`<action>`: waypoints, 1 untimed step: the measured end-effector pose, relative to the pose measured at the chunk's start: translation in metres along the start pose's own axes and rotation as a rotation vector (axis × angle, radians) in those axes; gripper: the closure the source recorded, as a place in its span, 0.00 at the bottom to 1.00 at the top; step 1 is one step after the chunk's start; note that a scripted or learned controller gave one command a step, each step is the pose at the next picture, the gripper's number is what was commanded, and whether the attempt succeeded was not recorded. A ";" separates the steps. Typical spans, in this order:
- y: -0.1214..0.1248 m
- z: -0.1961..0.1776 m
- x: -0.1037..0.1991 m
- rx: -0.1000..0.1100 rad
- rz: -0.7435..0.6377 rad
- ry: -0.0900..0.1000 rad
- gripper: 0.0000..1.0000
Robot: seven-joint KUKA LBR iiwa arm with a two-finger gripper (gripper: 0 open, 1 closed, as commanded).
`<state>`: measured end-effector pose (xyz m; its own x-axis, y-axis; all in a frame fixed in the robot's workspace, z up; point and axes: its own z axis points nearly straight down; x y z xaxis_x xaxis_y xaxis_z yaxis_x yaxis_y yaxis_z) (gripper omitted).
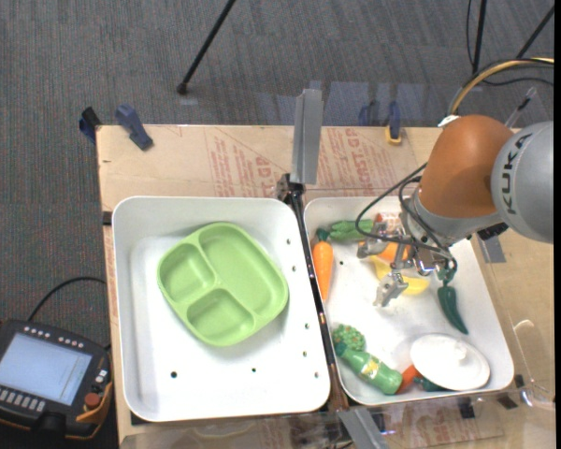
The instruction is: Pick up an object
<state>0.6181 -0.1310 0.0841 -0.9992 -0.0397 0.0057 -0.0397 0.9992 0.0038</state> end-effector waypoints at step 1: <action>0.027 -0.001 -0.026 0.001 0.069 0.001 0.00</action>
